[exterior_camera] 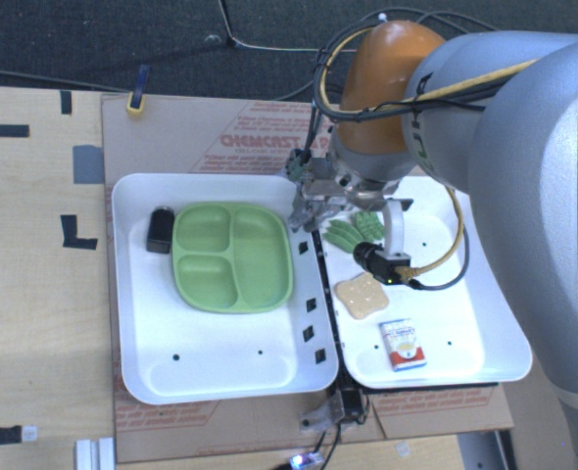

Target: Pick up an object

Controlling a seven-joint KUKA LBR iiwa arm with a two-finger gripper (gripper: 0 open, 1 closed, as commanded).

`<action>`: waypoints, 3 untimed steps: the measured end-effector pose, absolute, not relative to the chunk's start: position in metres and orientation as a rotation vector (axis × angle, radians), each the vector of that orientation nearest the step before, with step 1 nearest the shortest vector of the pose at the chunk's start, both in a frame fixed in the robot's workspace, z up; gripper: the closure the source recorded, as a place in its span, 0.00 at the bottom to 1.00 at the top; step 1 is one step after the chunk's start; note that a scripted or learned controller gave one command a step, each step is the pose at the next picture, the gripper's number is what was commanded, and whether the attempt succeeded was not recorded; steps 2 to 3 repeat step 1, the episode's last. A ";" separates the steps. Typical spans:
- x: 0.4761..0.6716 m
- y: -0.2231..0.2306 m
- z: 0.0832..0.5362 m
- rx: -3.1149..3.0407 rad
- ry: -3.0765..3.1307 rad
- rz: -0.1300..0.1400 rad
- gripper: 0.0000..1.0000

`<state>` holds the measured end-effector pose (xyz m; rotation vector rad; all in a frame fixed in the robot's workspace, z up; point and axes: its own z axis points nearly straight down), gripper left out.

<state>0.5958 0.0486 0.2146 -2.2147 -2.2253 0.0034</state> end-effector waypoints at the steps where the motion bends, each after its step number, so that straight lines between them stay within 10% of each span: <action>1: 0.594 0.099 0.216 -2.216 -2.225 0.002 1.00; 3: 0.594 0.099 0.216 -2.216 -2.225 0.002 1.00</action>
